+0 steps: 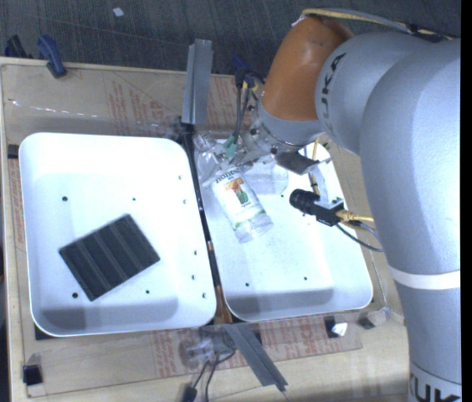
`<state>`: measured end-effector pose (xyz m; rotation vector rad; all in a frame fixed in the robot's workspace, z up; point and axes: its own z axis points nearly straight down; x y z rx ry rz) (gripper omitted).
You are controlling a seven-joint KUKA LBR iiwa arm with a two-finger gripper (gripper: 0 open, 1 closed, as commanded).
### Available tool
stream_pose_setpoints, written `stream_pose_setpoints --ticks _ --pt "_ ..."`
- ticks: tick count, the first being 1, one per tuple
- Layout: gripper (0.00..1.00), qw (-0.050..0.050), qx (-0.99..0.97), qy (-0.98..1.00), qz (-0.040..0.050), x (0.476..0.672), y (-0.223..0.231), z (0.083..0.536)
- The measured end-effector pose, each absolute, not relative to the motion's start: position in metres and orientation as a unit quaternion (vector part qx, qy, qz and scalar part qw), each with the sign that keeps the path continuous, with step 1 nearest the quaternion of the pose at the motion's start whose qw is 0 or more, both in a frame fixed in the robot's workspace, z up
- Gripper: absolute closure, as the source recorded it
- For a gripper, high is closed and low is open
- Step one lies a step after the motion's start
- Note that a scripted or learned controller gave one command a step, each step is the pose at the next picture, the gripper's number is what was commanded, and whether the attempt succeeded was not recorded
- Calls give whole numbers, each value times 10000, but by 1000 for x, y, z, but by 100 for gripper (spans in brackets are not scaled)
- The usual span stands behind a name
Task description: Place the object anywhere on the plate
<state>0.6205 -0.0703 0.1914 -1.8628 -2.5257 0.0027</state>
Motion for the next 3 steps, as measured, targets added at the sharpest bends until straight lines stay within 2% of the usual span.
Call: stream_pose_setpoints --ticks 1,2,3 --pt "100 12 -6138 -7895 10 642 -49 216" --pt "100 10 -6329 -7742 13 656 -38 232" --pt "0 8 -6328 -7743 11 656 -38 232"
